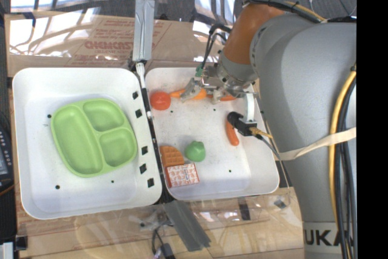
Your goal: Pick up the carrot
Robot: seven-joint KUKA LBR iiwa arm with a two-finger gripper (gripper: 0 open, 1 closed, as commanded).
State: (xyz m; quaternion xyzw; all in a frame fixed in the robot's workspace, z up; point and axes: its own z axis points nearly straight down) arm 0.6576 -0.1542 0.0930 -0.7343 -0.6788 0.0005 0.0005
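Two white bins sit side by side. The left bin (36, 185) holds one green plate (93, 136). In the right bin (257, 176): one tomato (160, 100) left of the gripper (203, 91), one carrot (185, 93) at its fingers; whether it is gripped, I cannot tell

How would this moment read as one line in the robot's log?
task: pick up carrot | gripper: low at right bin's far edge, by carrot | grasp: unconfirmed | left bin: green tray

right bin (212, 182) middle open; red ball (160, 100) by left wall, green pepper (195, 150) and waffle (171, 156) crowd front; hot dog (232, 132) near right wall.
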